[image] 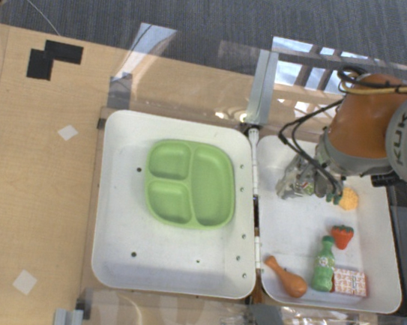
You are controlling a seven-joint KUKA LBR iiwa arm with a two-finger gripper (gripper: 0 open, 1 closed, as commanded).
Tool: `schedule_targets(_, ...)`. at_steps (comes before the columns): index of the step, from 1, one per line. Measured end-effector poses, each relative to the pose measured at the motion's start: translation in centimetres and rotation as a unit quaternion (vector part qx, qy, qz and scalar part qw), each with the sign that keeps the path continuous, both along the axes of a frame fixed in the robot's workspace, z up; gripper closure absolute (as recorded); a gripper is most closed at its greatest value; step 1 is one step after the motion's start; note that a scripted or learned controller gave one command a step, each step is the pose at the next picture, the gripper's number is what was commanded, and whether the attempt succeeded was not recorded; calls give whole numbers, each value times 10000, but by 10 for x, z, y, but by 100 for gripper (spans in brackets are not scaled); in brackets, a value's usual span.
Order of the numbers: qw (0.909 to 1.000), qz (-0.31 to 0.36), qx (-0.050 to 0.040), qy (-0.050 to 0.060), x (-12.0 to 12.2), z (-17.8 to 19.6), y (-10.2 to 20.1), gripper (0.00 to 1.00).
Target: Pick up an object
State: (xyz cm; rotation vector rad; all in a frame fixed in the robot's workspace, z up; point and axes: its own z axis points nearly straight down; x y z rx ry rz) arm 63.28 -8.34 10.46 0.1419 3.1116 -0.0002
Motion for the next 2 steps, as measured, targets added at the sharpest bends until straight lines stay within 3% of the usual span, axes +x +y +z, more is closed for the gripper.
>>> schedule_targets(1,9853,-1705,36,66,-68,85,12,100)
schedule_targets(2,9672,-2539,45,79,-108,126,-14,100)
